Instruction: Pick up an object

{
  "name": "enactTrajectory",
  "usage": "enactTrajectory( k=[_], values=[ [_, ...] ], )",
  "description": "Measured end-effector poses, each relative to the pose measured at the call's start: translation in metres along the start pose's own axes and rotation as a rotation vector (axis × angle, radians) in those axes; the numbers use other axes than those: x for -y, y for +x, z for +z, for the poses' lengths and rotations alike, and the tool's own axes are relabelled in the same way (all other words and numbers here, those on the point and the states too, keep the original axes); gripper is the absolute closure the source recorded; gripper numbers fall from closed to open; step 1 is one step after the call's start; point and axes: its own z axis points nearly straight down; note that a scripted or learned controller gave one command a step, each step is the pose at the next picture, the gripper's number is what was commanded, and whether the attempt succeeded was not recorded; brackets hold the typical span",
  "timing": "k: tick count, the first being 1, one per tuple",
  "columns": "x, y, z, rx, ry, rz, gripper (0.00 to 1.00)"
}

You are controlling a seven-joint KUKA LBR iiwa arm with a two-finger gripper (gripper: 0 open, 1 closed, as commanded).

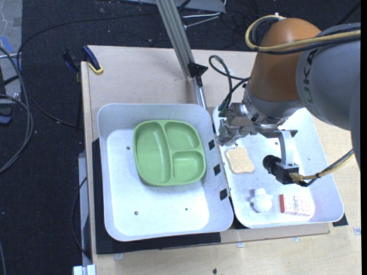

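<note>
Approach step: hand hovers right of centre, over right bin, just above toast slice; grip state unclear, nothing seen held. Next move: descend onto toast, close.

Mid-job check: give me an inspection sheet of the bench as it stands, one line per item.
Surface: tan bench bearing two white bins, left bin and right bin, side by side.
Job's things: in the right bin, a slice of toast, a small white object and a red-and-white packet, all lying apart.
Clutter: green divided plate in the left bin.
Grippers: gripper low over the right bin's far left corner, just above the toast; nothing seen between its fingers.
Cables: yellow cable and black cable on the arm; black leads on the floor.
Surroundings: dark floor, metal pole rising behind the bins.
</note>
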Motion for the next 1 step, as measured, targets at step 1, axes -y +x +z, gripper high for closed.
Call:
enactTrajectory(
  k=[1],
  values=[
    [-0.0006, 0.0502, 0.0156, 0.0, 0.004, 0.0, 1.0]
  ],
)
